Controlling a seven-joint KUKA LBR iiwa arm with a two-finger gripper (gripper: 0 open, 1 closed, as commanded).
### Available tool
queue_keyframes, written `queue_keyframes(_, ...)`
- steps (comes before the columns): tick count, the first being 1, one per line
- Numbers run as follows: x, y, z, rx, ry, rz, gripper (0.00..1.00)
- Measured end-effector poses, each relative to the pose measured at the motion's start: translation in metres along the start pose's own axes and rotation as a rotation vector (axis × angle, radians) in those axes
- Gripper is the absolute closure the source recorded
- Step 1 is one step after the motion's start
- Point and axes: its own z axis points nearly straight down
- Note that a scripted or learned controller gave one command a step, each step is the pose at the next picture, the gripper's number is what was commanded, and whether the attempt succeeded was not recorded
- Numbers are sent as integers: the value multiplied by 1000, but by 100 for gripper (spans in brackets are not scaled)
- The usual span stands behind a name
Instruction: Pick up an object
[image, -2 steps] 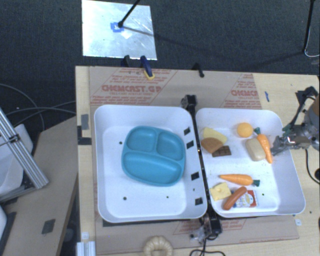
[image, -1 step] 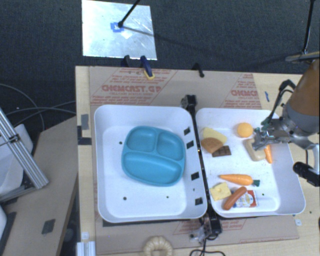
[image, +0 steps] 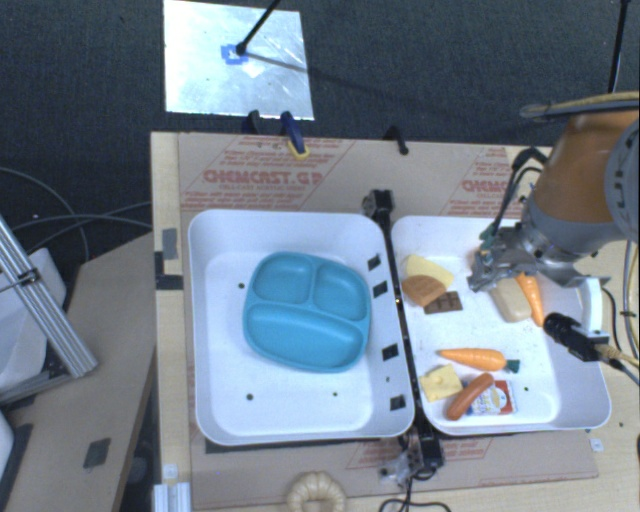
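We see the pincer (image: 487, 272) low in the right bin (image: 580, 405), but cannot tell its state. Nearby lie 2 carrots: one (image: 530, 297) just beside it, another (image: 473, 356) further down the bin.

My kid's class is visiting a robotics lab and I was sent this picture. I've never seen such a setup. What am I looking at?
This is one camera fixed above a workbench, looking down at a slant. The grey machine with the orange band on the right is a robot arm; a program steers it to pick things up. Its hand hangs low over the right bin, and whether it holds anything is too hard to tell from here.

Two shallow white bins sit side by side. The left bin holds a blue divided plate. The right bin holds toy food: a carrot, a second carrot near the hand, a sausage, a cheese piece, a chocolate piece and some bread-like pieces.
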Motion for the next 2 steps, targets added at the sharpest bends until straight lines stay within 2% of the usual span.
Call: queue_keyframes(2, 85, 47, -6, -1, 1, 0, 100)
